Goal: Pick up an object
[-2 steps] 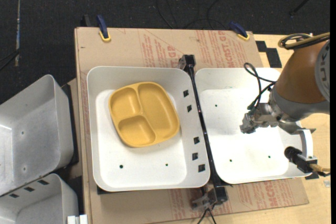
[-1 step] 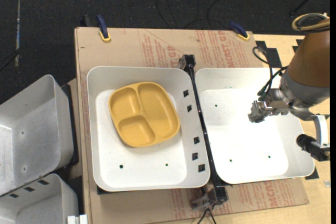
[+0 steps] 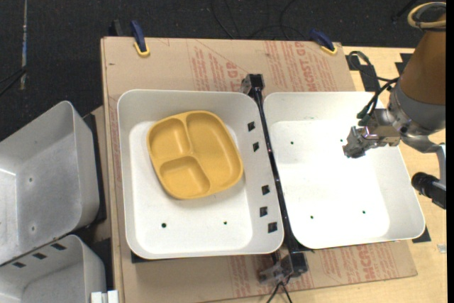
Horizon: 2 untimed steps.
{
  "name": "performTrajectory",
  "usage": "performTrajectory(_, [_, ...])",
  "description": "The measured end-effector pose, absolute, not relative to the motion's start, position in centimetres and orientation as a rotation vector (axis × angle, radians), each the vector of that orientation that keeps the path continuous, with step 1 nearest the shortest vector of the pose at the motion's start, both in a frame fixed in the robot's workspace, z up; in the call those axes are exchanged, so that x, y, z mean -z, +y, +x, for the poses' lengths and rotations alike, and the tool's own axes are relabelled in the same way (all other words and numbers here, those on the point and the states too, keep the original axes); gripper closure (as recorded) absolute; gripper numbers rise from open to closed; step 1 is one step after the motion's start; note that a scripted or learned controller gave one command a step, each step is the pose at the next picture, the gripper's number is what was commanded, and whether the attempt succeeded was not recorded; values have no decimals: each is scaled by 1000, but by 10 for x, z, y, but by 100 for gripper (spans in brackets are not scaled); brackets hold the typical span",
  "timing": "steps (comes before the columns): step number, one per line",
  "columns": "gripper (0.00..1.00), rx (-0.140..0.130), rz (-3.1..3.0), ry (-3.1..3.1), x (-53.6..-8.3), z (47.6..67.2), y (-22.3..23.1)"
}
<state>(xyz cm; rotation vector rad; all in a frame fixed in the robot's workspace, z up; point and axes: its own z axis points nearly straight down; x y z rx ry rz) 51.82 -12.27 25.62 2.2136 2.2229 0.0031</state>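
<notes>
A yellow divided plate [image 3: 194, 154] with three compartments lies flat in the left white bin [image 3: 142, 223], toward its upper middle. My gripper [image 3: 353, 145] hangs over the right white bin [image 3: 333, 216], near that bin's upper right part, far to the right of the plate. Nothing shows between its dark fingertips. The arm comes in from the right, with its orange band at the frame's right edge.
A black clip strip [image 3: 264, 167] runs down the seam between the two bins. Both bins rest on a cardboard sheet [image 3: 213, 57]. Other white bins [image 3: 42, 181] stand off the bench at the left. Cables lie on the dark floor behind.
</notes>
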Motion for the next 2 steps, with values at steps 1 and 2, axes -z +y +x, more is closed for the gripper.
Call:
performTrajectory(1, [100, -1, 2212, 2229, -242, 543, -76])
performTrajectory(2, [100, -4, 2212, 2229, -250, 565, -27])
